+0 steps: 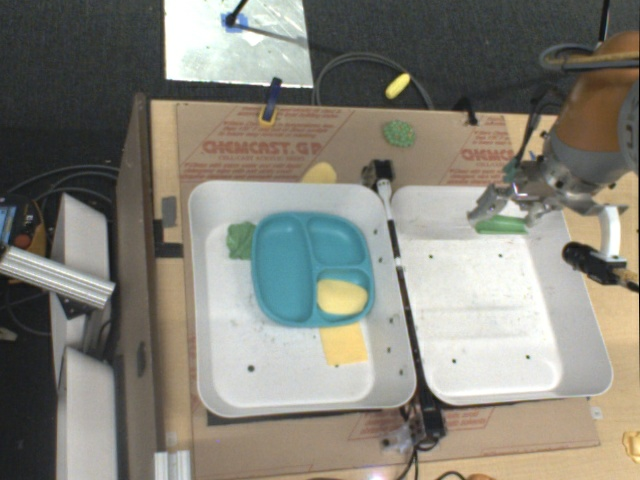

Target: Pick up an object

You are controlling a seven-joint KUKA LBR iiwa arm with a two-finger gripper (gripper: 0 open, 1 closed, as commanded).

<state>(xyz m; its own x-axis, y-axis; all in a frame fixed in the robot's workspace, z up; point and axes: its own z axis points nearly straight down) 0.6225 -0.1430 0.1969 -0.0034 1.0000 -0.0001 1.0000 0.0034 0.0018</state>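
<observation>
Arm (600,98) cut off at rt edge. Hand (510,208) low over green stick (500,225) in rt bin (500,368); finger spread unclear, can't tell grip.

Bright, even overhead light — soft shadows, glare on the foil sheet (238,26), slightly grainy.

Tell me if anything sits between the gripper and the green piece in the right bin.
Nothing visible does. The gripper hangs directly over the green piece at the far edge of the right bin. The blue tray and yellow items lie in the other bin.
</observation>
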